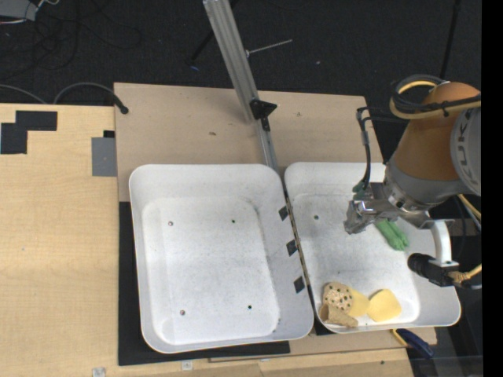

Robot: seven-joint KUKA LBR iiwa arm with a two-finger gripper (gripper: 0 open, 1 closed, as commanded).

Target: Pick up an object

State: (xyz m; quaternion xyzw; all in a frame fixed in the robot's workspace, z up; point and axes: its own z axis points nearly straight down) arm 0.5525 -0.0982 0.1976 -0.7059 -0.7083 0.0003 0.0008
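Two white bins sit side by side: left bin (206, 258), right bin (330, 203). The arm (432, 148) reaches in from the right, placing the gripper (355, 218) low over the right bin; whether it is clenched or released cannot be told. A green object (393, 235) lies just beside it. Yellow pieces (377, 305) and a spotted beige object (337, 295) rest in the near corner.
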